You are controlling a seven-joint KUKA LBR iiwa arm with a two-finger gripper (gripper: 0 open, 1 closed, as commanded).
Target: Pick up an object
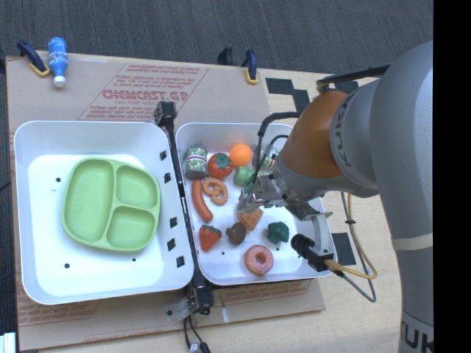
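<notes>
Claw [255, 192] sits low over the waffle cone [250, 217] in the right bin [221, 274]; can't tell its grip state. I'd center before squeezing, toys are crowded.

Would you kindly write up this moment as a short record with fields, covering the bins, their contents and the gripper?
left bin: holds a green divided plate
right bin: toy food, including orange, tomato, sausage, pretzel, strawberry, pink donut, broccoli
gripper: low over the right bin, by the waffle cone
grasp: cannot tell
</notes>
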